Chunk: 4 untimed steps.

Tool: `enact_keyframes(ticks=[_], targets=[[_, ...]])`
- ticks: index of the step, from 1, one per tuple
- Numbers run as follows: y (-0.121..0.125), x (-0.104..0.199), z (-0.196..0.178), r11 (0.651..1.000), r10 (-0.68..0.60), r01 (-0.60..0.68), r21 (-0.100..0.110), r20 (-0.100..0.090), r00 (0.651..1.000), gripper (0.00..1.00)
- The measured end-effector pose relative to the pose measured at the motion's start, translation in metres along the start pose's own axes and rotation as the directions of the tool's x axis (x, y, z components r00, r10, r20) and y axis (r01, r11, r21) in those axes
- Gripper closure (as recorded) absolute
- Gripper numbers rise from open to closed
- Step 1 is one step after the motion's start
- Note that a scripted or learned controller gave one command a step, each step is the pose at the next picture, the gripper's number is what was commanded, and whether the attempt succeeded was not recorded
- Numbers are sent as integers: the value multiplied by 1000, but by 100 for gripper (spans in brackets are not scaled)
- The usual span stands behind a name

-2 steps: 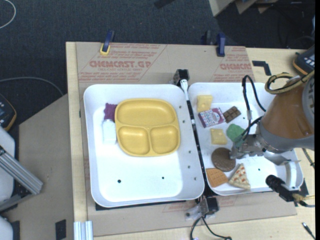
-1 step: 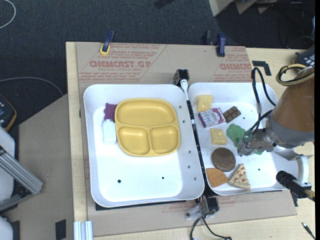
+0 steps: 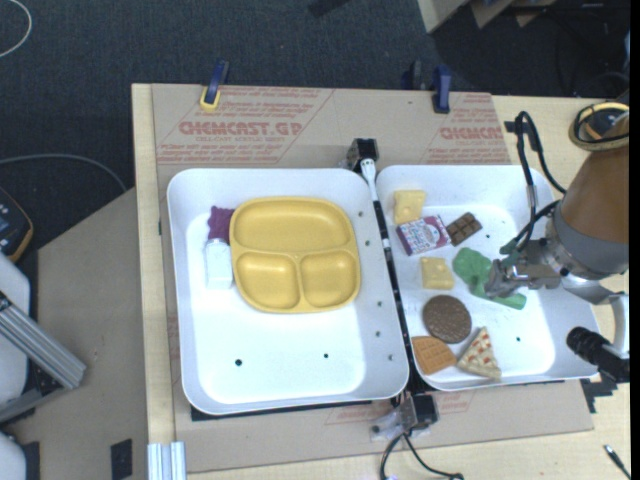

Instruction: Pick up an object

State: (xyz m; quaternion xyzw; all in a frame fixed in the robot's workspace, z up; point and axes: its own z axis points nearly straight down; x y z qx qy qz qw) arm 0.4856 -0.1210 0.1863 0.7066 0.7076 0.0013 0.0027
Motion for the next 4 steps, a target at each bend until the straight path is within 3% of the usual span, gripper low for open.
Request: enact_keyframes(ticks=[1,4], targets=[[2,0,-41,1000,0,0,-1,0,1000,100],[149,75,-38,1000,-2,2,0,-1,1000,100]])
